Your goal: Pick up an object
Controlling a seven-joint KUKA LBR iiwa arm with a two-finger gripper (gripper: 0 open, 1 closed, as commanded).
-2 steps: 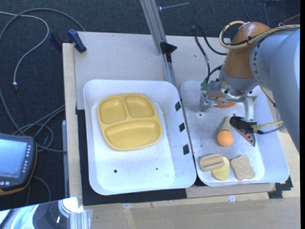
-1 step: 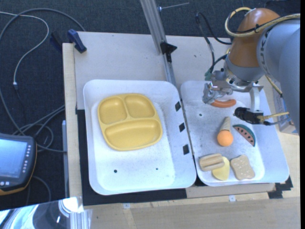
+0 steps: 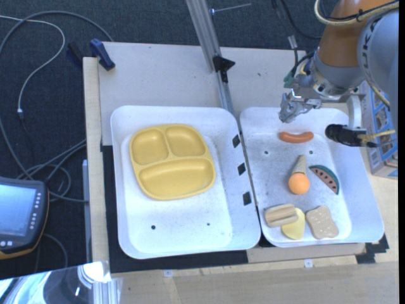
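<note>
My gripper [image 3: 290, 114] hangs over the far end of the right bin [image 3: 373, 208], just above and left of an orange sausage [image 3: 295, 136]. Nothing shows between its fingers. Below the sausage lie an ice cream cone with an orange scoop [image 3: 299, 176] and a watermelon slice [image 3: 325, 177]. Near the bin's front sit a hot dog bun [image 3: 280, 214], a yellow cheese wedge [image 3: 293, 228] and a tan cracker [image 3: 322, 222].
The left bin [image 3: 126, 233] holds a yellow divided plate [image 3: 171, 161]. A metal pole [image 3: 205, 24] slants down between the bins. A blue clamp [image 3: 102, 53] sits at the bench's far left corner.
</note>
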